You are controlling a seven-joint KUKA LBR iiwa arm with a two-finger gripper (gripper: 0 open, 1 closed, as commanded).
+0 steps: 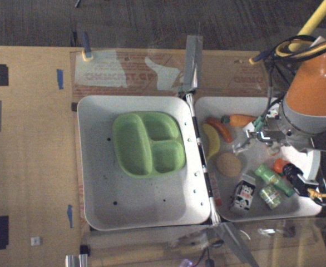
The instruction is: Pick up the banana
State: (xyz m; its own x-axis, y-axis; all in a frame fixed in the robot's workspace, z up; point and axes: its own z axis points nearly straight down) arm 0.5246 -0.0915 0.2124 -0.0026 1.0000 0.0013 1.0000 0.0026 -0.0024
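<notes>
The yellow banana point(211, 139) lies in the right bin point(296, 211), close to its left wall, running front to back. Touching its far end is a red pepper point(220, 128). My gripper point(254, 137) hangs over the middle of the right bin, to the right of the banana and apart from it. The grey arm with its orange band point(314, 88) comes in from the right, above the bin. I see nothing held in the gripper.
In the right bin are also an orange carrot point(241, 119), a round brown item point(228, 164), a small cow-print carton point(243, 196), a green bottle point(274, 180) and a jar point(271, 196). The left bin point(96, 193) holds a green divided plate point(148, 143).
</notes>
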